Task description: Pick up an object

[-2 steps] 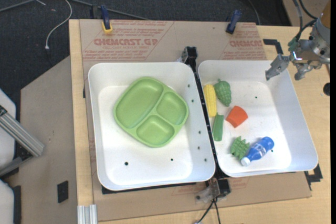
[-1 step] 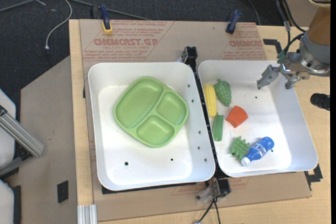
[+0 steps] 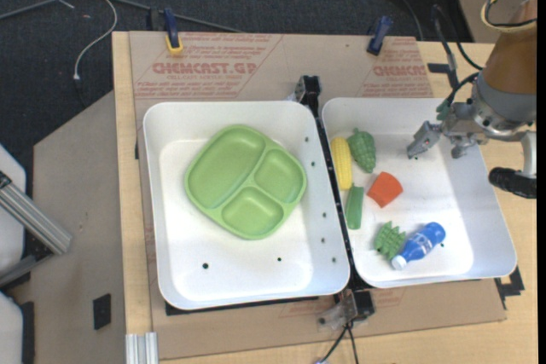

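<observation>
The bench is topped with a brown cardboard sheet (image 3: pixel 256 55) printed in faded red lettering, pinned at its far edge by a blue-and-yellow clamp (image 3: pixel 172 31) and a blue clamp (image 3: pixel 380 35). Two shallow white bins of smooth, glossy plastic with rounded corners sit on it side by side, their inner rims touching.

The left bin (image 3: pixel 171 268) holds one thing: a matte light-green divided plate (image 3: pixel 246 181), a rounded square turned at an angle, with one large and two smaller compartments.

The right bin (image 3: pixel 486 243) holds the small pickable objects, gathered toward its left half. A yellow corn cob (image 3: pixel 341 163) lies along the left wall, with a bumpy dark-green vegetable (image 3: pixel 363 150) touching it on the right. Below the corn lies a slim, smooth green pod (image 3: pixel 354 208). A blocky orange-red piece (image 3: pixel 385 189) sits near the middle of the bin, apart from the others. Toward the near edge, a spiky green toy (image 3: pixel 389 239) lies against a glossy blue bottle (image 3: pixel 422 244) with a white cap end.

The gripper (image 3: pixel 437 141) hangs over the far right part of the right bin, below the arm's grey wrist and orange band. Its metal fingers (image 3: pixel 420 141) are spread apart with nothing between them, well clear of the orange-red piece and the dark-green vegetable.
</observation>
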Action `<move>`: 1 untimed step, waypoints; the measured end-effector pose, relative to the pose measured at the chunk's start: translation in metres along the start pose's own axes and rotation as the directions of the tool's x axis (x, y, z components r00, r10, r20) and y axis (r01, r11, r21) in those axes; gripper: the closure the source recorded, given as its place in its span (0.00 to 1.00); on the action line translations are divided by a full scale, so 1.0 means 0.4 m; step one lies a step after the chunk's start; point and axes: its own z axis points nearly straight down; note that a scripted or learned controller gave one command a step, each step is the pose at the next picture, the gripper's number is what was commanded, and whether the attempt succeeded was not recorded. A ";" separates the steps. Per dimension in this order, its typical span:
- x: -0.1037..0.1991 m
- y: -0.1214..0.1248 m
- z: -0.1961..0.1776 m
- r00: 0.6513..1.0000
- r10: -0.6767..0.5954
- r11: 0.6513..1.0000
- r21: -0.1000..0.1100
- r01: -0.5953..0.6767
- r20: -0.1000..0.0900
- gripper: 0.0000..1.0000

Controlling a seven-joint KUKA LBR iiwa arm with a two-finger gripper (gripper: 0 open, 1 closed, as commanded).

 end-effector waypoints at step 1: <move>0.000 -0.006 0.106 1.000 0.000 1.000 0.001 0.000 0.000 0.00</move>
